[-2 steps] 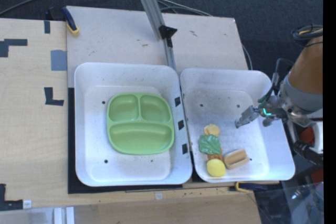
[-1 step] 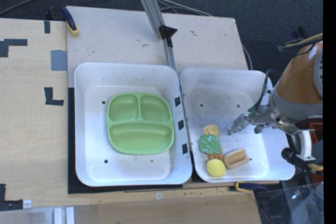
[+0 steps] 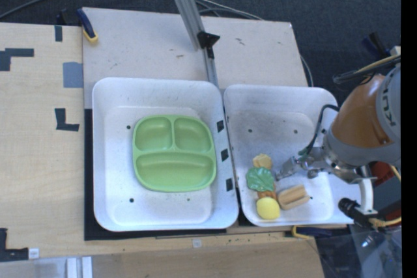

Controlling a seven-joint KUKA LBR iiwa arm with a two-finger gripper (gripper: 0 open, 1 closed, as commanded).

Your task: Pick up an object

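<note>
Target cluster: four small toy foods sit bunched at the 6 o'clock end of the right bin (image 3: 273,101). Any one would serve the task.
Green leafy piece (image 3: 260,178): centre of the bunch, lying partly over an orange carrot-like body beneath it.
Small yellow-tan piece (image 3: 262,161): at 12 o'clock from the green piece, touching or nearly touching it.
Yellow lemon-like ball (image 3: 268,208): at 6 o'clock from the green piece, close to the bin's near wall.
Tan bread-like block (image 3: 292,196): at 4 o'clock from the green piece, just beside the ball, lying flat and slanted.
Gripper (image 3: 287,169): low inside the right bin, at 3 o'clock from the green piece and near it, tip pointing toward 9 o'clock. Nothing seen between the fingers; whether they are spread or closed I cannot tell at this size.
Arm: grey with an orange band (image 3: 361,117), reaching in from 3 o'clock.
Left bin (image 3: 111,140): holds a green three-compartment plate (image 3: 174,153), well apart from the gripper.
Step in hand, as I judge it: the approach to the cluster; no grasp made yet.
Next move calls for: settling on one piece, most likely the green one or the tan block, centring the fingers over it alone, then closing and lifting.
Risk: pieces are crowded, so a finger may land on a neighbour.
</note>
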